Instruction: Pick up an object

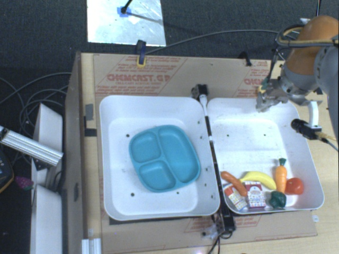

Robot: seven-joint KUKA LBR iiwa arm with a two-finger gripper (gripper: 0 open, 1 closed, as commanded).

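My claw point(263, 103) over far rim of right bin point(249, 136), nothing in it; can't tell its state. Banana point(259, 179), carrot point(280, 175), tomato point(294, 185) bunched in that bin's near corner, well apart from claw.

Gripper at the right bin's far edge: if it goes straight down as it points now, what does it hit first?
Probably the right bin's bare floor or far rim; depth is unclear. The gripper hangs over the far corner, well away from the toy food heaped at the near edge.
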